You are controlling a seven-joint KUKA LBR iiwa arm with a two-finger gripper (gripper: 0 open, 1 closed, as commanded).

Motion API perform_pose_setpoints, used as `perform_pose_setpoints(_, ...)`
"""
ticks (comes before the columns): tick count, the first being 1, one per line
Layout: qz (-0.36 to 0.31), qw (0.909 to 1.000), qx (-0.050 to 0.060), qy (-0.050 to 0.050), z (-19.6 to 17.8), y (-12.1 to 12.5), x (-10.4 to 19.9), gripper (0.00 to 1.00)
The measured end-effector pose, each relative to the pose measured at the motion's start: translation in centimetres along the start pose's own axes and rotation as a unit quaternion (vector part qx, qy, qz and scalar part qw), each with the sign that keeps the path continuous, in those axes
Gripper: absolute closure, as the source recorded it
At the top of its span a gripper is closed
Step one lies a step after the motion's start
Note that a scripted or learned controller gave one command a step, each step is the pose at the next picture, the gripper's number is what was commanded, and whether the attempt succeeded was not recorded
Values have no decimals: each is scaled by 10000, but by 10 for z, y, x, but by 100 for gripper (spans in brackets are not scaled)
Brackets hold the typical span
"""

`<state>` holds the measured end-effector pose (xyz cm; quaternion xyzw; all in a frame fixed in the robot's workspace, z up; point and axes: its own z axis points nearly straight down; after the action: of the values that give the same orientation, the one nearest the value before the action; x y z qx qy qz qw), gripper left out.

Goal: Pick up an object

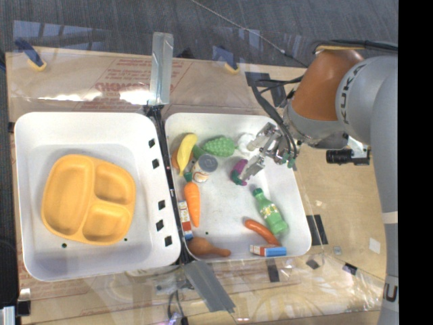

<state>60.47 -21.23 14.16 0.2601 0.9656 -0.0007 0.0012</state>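
Progress on the pick looked early: nothing was lifted, and every object lay on a bin floor. Taking the divider (161, 175) between the two bins as the landmark, the left bin (27, 202) to its left held a yellow compartment plate (88, 198), well apart from the arm.

Just right of the divider, in the right bin (298, 202), a banana (184, 150) lay near the upper end, with an orange carrot (193, 203) below it and a brown drumstick-shaped toy (206, 249) at the lower end. A small round can (203, 168) sat beside the banana, and a green bumpy toy (218, 145) lay further right. Further still were a purple and green object (238, 172), a green bottle (270, 213), an orange sausage-shaped toy (260, 230) and a small flat box (268, 251).

Farthest right of the divider, the end effector (256, 166) hung low over the bin, just beside the purple object, which seemed the likely target. Whether it touched that object, and whether it was apart or together, I could not tell. The grasp and the lift were both left to do, as I judged it.

Faint red print showed on the worktop (81, 73) above the left bin, and the bottle and box carried labels; none could be read.
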Motion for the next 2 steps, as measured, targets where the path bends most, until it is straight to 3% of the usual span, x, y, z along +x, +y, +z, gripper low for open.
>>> perform_pose_setpoints(1,85,10000,-3,15,49,26,34,0)
perform_pose_setpoints(2,38,10000,-3,-8,37,28,32,100)
